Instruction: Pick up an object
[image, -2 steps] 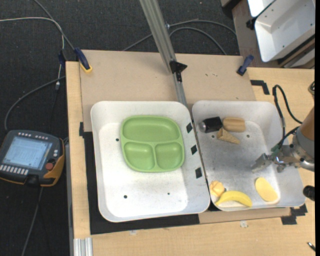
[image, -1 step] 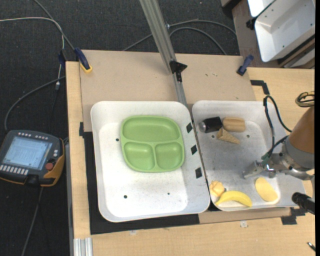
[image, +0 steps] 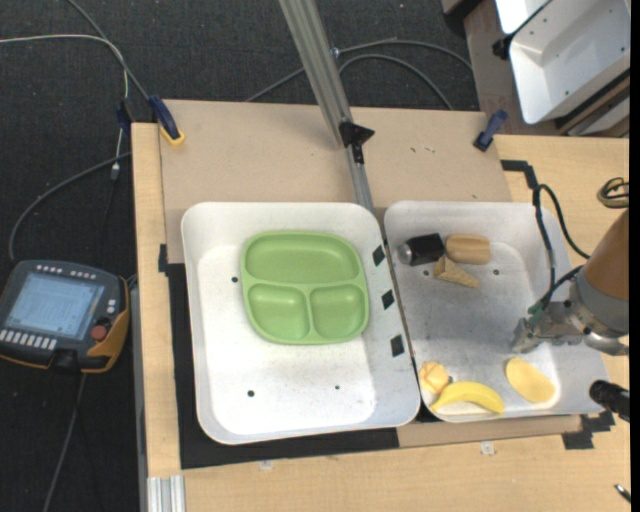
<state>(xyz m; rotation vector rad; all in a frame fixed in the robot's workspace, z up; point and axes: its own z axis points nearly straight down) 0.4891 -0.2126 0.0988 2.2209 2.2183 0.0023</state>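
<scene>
My gripper (image: 528, 335) hangs low over the right bin (image: 470, 215), near its right side, with the arm coming in from the right edge. Just below and in front of it lies a flat yellow piece (image: 530, 381). A yellow banana (image: 468, 397) and a small pale yellow chunk (image: 434, 377) lie along the bin's front wall. At the back of the bin are a black cylinder (image: 423, 248), a tan bread-like roll (image: 468, 249) and a small tan wedge (image: 456, 272). Nothing is visible between the gripper's tips.
The left bin (image: 215, 330) holds a green divided plate (image: 303, 286). A metal pole (image: 330, 80) slants across the back of the bench. A teach pendant (image: 60, 315) sits off the bench to the left. A cable (image: 552, 225) runs along the right bin's right side.
</scene>
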